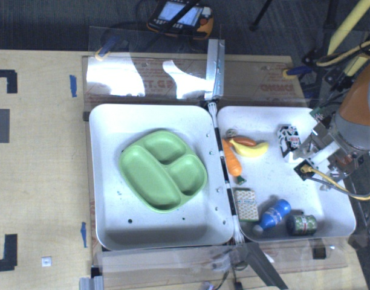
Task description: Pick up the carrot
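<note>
So the carrot [231, 160] was lying in the right bin [339, 222], jammed up against that bin's left wall, long axis running roughly along the wall with a bit of green at the lower end. A banana [253, 149] sat just beside its upper end, close enough that they looked like they touched, with something reddish-orange on top of the banana. Below the carrot there was a small patterned packet [246, 203], then a blue bottle [273, 214] and a dark can [301, 224] further toward the front. The left bin [106, 180] had a green divided plate [164, 170] in it

The end effector [312, 162] was over the right side of the right bin, well apart from the carrot. Honestly couldn't tell from this angle how it was set, too much clutter and cable around it

My guess on handling: it looked like a toy carrot, so light, stiff, probably smooth plastic and a bit slippery. It tapers, so a pinch near the thin end would likely squirt out. I'd go for the thick middle, closing across the narrow width. Trouble was the wall on one side, barely any room there for a finger
</note>
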`<state>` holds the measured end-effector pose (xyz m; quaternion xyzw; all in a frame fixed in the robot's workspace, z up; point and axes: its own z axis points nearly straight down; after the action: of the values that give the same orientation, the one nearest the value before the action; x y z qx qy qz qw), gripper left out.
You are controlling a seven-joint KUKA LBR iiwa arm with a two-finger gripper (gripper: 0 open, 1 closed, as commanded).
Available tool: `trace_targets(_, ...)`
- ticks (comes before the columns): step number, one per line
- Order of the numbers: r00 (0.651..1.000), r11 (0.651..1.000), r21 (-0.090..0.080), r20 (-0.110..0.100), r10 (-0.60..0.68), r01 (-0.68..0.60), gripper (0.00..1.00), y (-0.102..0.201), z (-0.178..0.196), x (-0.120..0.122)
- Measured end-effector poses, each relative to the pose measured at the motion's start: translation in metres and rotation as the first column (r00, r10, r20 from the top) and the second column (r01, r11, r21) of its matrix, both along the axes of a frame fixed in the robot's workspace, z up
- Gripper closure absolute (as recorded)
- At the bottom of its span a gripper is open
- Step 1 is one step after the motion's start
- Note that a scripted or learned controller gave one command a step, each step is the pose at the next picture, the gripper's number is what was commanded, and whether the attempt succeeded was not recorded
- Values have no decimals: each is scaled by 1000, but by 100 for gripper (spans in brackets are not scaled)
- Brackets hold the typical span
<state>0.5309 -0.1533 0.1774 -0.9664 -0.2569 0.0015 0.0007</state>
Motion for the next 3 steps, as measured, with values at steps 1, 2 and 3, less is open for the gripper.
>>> trace_targets(1,999,999,0,0,-53,53,0,83,7,49)
trace_targets(2,994,994,1,-1,-109,109,0,18,-82,-5)
trace_targets(3,994,994,1,-4,-109,109,100,18,-73,-5)
